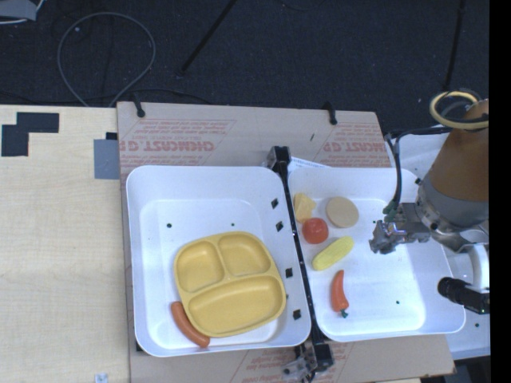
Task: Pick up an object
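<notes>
In the right bin (399,313) lie a tan round cookie (342,211), a red tomato (315,230), a yellow piece (303,206) by the divider, a yellow corn-like piece (332,253) and a red chili pepper (339,290). My gripper (383,238) hangs over the right side of this bin, just right of the corn-like piece and the cookie, touching none of them. Nothing shows between its fingers.
The left bin (152,214) holds a yellow divided tray (230,282) with an orange sausage (188,325) lying against its lower left edge. A black divider (292,238) runs between the bins. Cables hang by the arm at the right.
</notes>
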Tool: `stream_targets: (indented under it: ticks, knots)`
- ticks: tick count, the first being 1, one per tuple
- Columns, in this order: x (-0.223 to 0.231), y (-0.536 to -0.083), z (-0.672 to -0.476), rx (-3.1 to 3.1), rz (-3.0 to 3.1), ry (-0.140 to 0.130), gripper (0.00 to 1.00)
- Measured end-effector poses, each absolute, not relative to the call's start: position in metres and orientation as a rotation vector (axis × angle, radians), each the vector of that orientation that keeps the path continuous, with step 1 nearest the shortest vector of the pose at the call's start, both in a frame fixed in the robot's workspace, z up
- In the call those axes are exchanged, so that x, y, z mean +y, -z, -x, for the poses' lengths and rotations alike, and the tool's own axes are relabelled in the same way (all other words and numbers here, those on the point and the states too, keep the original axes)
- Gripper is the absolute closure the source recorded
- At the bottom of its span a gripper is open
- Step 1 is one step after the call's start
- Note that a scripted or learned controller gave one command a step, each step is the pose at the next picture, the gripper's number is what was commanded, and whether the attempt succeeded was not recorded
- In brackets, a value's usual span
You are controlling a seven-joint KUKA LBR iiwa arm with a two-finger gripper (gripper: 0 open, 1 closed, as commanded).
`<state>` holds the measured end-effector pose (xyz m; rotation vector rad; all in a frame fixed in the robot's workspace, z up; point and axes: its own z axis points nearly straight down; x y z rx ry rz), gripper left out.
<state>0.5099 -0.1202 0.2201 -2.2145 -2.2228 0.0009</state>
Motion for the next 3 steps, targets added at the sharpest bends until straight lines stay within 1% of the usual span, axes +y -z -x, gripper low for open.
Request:
stream_targets:
  ticks: [1,2,3]
  knots:
    - [-0.067,-0.23,-0.507,-2.224,2.212,0.0,1.0]
    - [-0.008,-0.222,-0.504,-2.224,2.211,-0.002,1.0]
    - [0.037,-0.219,-0.502,-2.223,2.212,-0.003,1.0]
